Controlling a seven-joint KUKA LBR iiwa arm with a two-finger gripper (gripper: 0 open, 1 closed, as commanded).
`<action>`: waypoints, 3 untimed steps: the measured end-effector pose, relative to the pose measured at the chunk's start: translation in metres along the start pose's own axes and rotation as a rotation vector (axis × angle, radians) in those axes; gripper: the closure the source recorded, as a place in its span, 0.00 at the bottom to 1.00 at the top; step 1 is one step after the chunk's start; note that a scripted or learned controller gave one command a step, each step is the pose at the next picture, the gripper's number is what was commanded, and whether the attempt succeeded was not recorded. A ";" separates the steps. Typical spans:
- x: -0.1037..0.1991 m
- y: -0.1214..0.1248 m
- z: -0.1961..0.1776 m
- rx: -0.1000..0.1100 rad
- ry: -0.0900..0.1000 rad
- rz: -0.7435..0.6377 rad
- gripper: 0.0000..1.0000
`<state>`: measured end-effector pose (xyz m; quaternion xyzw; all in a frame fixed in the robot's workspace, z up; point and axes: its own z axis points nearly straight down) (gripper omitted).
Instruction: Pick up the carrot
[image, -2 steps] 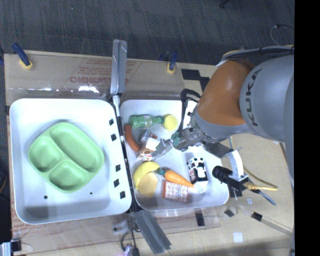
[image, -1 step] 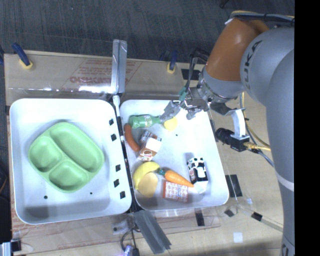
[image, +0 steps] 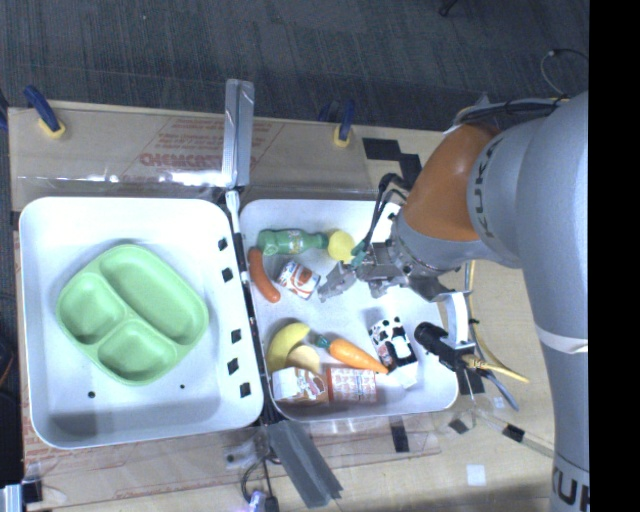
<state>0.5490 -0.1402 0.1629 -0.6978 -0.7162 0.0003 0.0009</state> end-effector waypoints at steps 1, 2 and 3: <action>-0.016 -0.074 0.072 0.002 0.002 -0.194 0.00; -0.016 -0.072 0.062 -0.001 0.000 -0.199 1.00; 0.043 -0.070 -0.085 -0.002 -0.001 -0.203 1.00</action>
